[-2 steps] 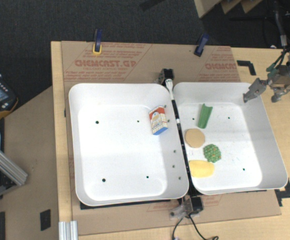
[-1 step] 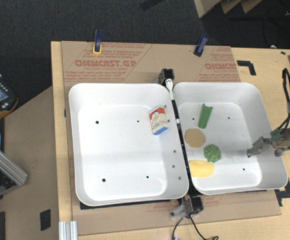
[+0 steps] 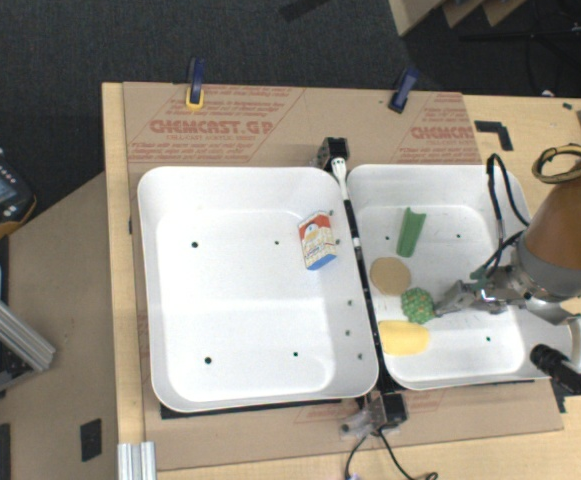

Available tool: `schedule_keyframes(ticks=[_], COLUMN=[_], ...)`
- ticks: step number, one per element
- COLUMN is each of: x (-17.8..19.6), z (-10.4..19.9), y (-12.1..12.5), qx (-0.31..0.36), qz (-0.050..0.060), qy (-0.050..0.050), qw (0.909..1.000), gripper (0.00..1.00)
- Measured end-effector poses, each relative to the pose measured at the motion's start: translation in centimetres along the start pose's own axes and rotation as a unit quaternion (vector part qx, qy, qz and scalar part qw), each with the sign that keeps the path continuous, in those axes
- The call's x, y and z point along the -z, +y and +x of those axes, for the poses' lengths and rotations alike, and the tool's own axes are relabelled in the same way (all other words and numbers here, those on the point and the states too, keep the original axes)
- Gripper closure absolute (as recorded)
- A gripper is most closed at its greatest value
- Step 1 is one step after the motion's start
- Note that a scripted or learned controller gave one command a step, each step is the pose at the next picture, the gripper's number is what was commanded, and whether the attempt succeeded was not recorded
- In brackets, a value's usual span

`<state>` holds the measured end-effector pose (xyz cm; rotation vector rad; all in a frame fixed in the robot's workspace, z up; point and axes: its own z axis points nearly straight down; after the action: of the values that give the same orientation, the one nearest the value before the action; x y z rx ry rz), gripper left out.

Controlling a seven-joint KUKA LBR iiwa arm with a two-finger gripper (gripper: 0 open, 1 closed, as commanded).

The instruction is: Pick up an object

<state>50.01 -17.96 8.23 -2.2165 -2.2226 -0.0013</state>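
Gripper (image 3: pixel 448 299), finger state unclear, reaches low toward the green ball (image 3: pixel 417 305) just beside its tip, evidently lining up a grasp.

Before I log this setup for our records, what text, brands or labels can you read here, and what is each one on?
"CHEMCAST GP" in red, on the brown board behind the left bin.
The same red print, cut off by the bin rim, on the board behind the right bin.
The print on the small carton in the left bin is too small to read.
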Motion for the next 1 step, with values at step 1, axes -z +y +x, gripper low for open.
schedule_keyframes(ticks=[1], x=[0.22], z=[7.17], y=[4.06], qx=[0.001], qz=[-0.002], qy=[-0.002], qw=[1.0000], gripper=[0.00])
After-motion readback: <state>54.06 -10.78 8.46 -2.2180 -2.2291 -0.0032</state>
